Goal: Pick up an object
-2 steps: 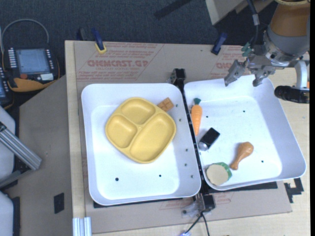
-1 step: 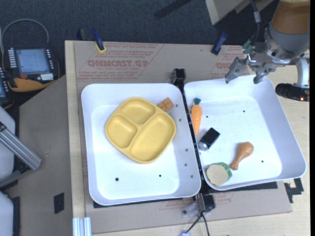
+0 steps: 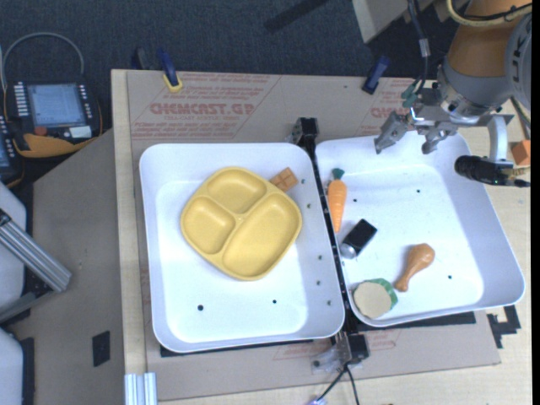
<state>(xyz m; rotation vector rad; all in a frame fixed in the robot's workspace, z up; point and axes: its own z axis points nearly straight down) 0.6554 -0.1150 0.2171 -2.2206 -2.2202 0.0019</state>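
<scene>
- The arm (image 3: 485, 40) reaches in from the upper right, orange band above the grey wrist.
- The gripper (image 3: 410, 141) points down-left, its two fingers (image 3: 386, 137) spread apart, nothing between them.

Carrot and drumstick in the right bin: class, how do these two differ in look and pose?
The carrot is bright orange with a green top; the drumstick is brown. The carrot lies against the bin's left wall, pointing down the view; the drumstick lies slantwise nearer the middle. Both are toy foods lying flat in the right bin.
</scene>
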